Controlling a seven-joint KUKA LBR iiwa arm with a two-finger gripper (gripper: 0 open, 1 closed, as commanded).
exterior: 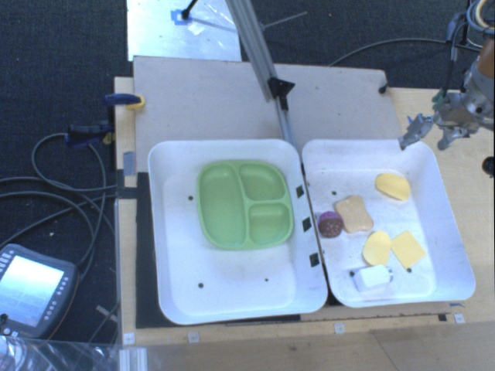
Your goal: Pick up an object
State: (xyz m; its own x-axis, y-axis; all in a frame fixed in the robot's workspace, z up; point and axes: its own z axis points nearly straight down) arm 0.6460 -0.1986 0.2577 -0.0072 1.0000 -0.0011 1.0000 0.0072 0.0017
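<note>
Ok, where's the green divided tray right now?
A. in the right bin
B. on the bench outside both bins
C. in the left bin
C. The green divided tray lies flat in the left bin, while the food pieces are in the right bin.

1. Arm [481, 45] enters at the upper right edge, orange band visible above the wrist.
2. Gripper [430, 135] points down-left, two fingers spread apart, nothing between them.
</note>
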